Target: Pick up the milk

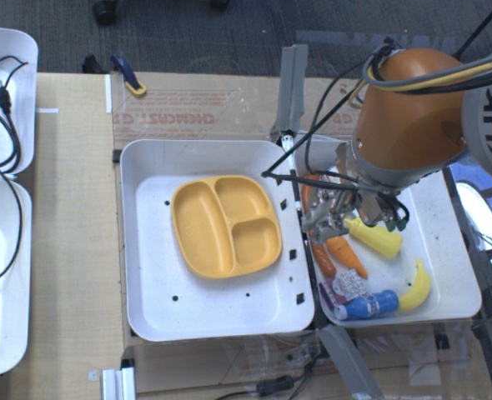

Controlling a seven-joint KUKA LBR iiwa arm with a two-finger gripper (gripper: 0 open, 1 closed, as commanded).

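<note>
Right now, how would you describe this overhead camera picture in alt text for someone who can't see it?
A grey and orange robot arm reaches from the right over the right white bin, which holds a banana, carrots, a yellow item and a blue and white bottle. The left white bin holds a yellow divided plate.

Big dark letters "KU" stand on the grey robot arm (489, 119), up and to the right of the hand (343, 215). Faint red letters on the clear tape strip (179, 107) are too blurry to read.
</note>
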